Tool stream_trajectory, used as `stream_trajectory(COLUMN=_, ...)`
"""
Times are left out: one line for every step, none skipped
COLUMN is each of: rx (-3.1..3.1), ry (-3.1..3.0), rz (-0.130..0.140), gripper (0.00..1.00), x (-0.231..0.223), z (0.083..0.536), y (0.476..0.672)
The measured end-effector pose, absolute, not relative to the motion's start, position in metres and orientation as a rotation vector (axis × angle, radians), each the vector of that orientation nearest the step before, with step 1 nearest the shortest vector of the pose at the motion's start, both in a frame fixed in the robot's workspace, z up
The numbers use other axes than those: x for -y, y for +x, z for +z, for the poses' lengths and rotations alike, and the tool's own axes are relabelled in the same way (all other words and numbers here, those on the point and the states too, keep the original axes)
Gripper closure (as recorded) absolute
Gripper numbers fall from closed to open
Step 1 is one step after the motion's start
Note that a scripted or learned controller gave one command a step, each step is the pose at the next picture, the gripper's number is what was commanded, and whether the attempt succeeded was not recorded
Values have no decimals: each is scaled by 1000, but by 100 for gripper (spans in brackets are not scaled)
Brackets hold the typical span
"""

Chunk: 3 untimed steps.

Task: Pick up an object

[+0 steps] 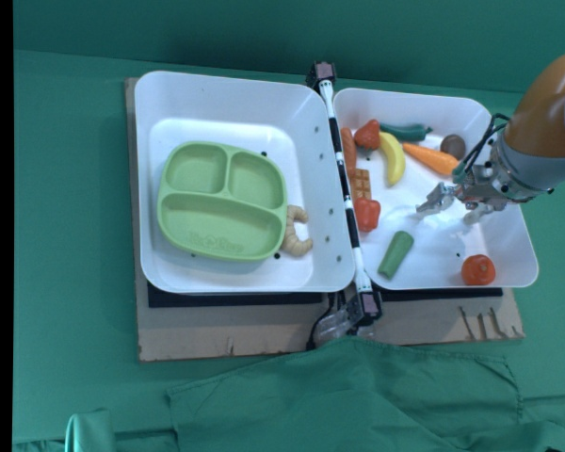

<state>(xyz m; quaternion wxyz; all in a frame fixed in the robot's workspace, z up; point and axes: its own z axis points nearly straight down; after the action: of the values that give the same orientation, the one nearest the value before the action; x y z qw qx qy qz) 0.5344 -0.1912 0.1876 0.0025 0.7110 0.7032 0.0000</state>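
Note:
My gripper (455, 205) hangs over the right part of the right bin (508, 252), its fingers spread open with nothing between them. It is just below the orange carrot (431, 158) and a small brown object (453, 145). A red tomato (477, 269) lies near the bin's front right corner, below the gripper. A green cucumber (395, 254) lies to the gripper's lower left. Further left are a yellow banana (392, 156), a strawberry (367, 135), a dark green chili (405, 130), a red pepper (368, 215) and a waffle piece (361, 185).
The left bin (160, 111) holds a light green divided plate (224, 201) with a croissant (297, 232) at its right edge. A divider rail (344, 172) runs between the bins. A green cloth (358, 394) lies in front of the bench.

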Motion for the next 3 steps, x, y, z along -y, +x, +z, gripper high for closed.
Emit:
stream_trajectory(rx=-2212, ry=2207, rz=10, gripper=0, x=125, z=185, y=592)
stream_trajectory(rx=-2203, ry=2216, rz=15, gripper=0, x=160, z=186, y=552)
stream_trajectory(rx=-2213, ry=2212, rz=12, gripper=0, x=132, z=267, y=556)
